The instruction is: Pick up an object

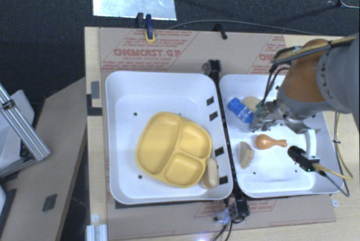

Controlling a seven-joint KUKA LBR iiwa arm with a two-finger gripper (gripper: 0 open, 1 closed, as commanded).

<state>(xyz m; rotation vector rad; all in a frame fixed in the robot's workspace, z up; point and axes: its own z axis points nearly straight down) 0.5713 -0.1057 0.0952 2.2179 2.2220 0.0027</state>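
As the grey arm [315, 85] reaches in from the right and hangs low over the right-hand bin [277, 177], its jaws sit near the middle of that bin, and from where I stand I cannot tell whether they are wide or narrow; nothing shows between them. The likeliest target, to my eye, is the orange drumstick-shaped toy [270, 142], lying just on the near side of the jaws with its long axis across the bin, fat end left, thin end right. A blue packet [241, 110] lies just to their left, with a pale lump [251, 102] behind it, close enough to be knocked. A beige piece [246, 154] rests near the toy's fat end. The left-hand bin [126, 93] on the same surface [169, 48] holds a yellow divided plate [174, 148], well clear
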